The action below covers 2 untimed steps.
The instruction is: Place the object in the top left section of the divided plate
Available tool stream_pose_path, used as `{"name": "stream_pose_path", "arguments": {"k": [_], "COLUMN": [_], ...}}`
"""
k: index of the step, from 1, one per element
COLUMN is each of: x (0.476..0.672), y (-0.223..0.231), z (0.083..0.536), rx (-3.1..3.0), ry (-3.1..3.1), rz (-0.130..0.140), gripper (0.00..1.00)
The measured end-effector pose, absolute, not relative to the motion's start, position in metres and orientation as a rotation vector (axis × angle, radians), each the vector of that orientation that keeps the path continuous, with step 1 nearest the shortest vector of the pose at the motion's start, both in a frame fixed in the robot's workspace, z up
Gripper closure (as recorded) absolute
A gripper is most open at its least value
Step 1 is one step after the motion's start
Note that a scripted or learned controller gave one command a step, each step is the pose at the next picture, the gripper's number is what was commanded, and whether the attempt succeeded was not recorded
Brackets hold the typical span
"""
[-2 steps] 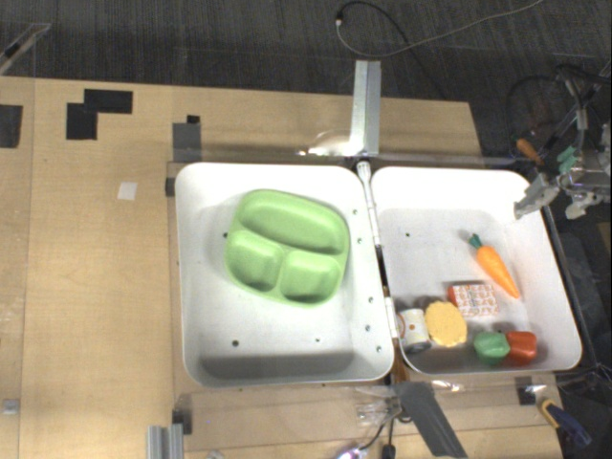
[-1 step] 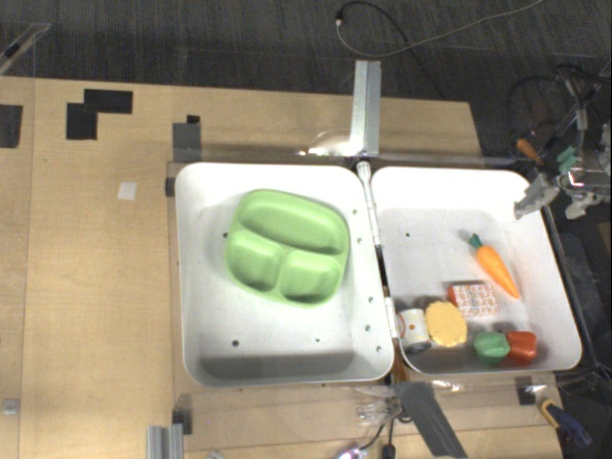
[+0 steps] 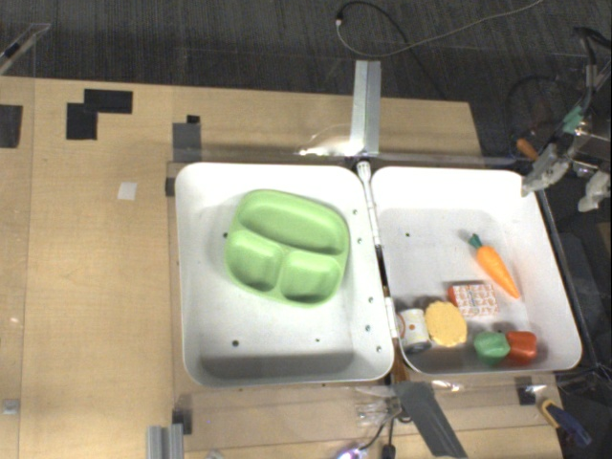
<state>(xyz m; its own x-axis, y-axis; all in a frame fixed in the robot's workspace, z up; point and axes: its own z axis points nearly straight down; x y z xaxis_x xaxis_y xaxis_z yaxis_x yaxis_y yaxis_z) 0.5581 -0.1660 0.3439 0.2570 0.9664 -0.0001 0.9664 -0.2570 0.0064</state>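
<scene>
Near the middle of the left bin [image 3: 206, 342] lies the green plate [image 3: 286, 245], its large section toward the far edge and two smaller ones toward the near edge. Along the right bin's [image 3: 430, 199] near edge sit a can [image 3: 413, 326], a yellow disc [image 3: 446, 323], a pink box [image 3: 473, 298], a green piece [image 3: 491, 345] and a red piece [image 3: 522, 345], with a carrot [image 3: 494, 267] just beyond them. At that bin's far right corner is the gripper [image 3: 549, 163], and I cannot tell whether it is open or closed.

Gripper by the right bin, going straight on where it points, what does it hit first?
Probably the right bin, at its back right rim just below the gripper; depth is unclear. The carrot lies further in, off that line.
</scene>
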Motion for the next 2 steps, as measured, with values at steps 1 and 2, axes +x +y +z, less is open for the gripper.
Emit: {"name": "stream_pose_path", "arguments": {"k": [1,2], "x": [0.558,0.562], "y": [-0.166,-0.177], "z": [0.344,0.437], "rx": [2.486,2.557], "ry": [1.912,1.816], "rz": [0.005,0.005], "gripper": [0.0,0.0]}}
